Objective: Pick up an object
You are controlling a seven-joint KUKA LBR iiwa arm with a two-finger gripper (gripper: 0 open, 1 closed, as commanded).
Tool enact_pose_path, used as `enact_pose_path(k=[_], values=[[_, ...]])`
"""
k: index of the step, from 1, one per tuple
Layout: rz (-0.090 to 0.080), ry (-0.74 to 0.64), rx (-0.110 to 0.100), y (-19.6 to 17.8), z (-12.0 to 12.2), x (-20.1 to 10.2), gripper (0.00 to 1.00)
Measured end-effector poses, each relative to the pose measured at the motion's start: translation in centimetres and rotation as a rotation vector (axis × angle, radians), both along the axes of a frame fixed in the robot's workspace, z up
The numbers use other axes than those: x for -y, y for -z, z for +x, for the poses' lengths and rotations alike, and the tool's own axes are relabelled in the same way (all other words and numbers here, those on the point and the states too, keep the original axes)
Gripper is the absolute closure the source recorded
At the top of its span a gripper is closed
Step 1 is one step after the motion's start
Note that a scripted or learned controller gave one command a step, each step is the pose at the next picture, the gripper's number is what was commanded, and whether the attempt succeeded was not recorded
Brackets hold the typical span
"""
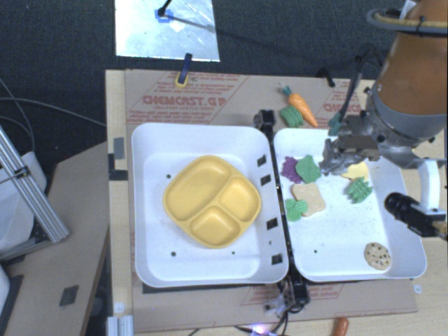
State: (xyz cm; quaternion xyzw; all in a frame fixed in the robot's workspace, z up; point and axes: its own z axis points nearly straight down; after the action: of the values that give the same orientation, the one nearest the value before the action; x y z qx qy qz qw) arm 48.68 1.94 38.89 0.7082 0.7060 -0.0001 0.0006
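Observation:
My gripper [336, 161] hangs over the far part of the right bin [406, 257], just right of a green leafy toy [307, 168] and a purple grape toy [290, 166]. A pale yellow piece [357, 171] lies right beside the gripper. Further toys in this bin are a green toy [359, 189], a beige bread slice [310, 197] with a small green piece [295, 209] on its left, and a chocolate-chip cookie [377, 255] at the near right. Nothing shows between the fingers.
The left bin [150, 257] holds a yellow divided plate [212, 201]. A toy carrot [301, 103] and a green toy [290, 116] lie on the cardboard beyond the right bin. A blue-and-yellow clip [184, 71] lies at the far edge of the cardboard.

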Motion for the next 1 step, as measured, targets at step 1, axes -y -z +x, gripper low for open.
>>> enact_pose_path(k=[1], values=[[0.001,-0.008,0.001,1.35,0.02,-1.37,1.00]])
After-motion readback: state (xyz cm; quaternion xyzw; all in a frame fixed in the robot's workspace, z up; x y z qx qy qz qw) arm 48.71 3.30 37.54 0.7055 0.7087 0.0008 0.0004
